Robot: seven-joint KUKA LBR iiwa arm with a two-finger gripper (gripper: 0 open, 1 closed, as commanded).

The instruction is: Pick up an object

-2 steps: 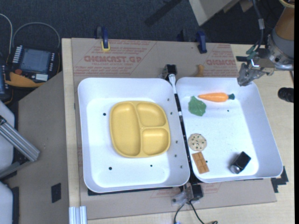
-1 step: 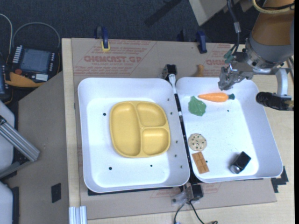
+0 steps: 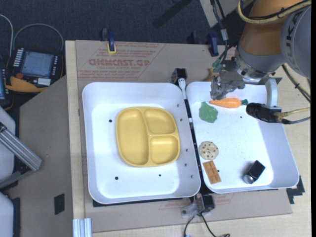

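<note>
Left bin (image 3: 98, 132): yellow divided tray (image 3: 147, 136). Right bin (image 3: 276, 147): green piece (image 3: 208, 112), cookie (image 3: 209, 150), cracker (image 3: 212, 172), carrot (image 3: 226, 102) under the gripper (image 3: 222, 92), black clip (image 3: 255, 171). You risk the rounded carrot rolling aside against the back wall

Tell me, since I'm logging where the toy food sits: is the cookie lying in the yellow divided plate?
No: the cookie lies in the right bin, while the yellow divided plate sits in the left bin.

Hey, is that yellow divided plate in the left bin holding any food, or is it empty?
Empty. The yellow plate shows three bare compartments; the carrot, cookie and other items lie in the right bin.
</note>
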